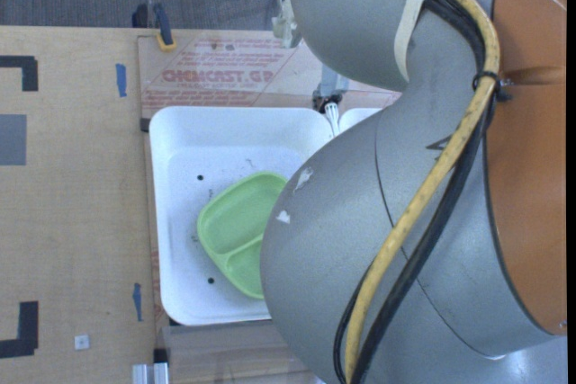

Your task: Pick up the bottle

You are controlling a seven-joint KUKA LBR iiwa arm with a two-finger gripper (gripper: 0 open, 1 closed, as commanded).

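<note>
The arm (405, 193) overhangs the bin (180, 148); a green tray (236, 225) lies inside.

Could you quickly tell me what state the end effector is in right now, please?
End effector: cannot be told; the grey arm with the orange band lies across the shallow white bin and part of the light green plastic divided tray.

Tray (236, 229) in left bin (175, 193)

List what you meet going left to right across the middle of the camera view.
Wooden bench top → left rim of the white bin → green divided plate → grey arm → its orange band.
</note>
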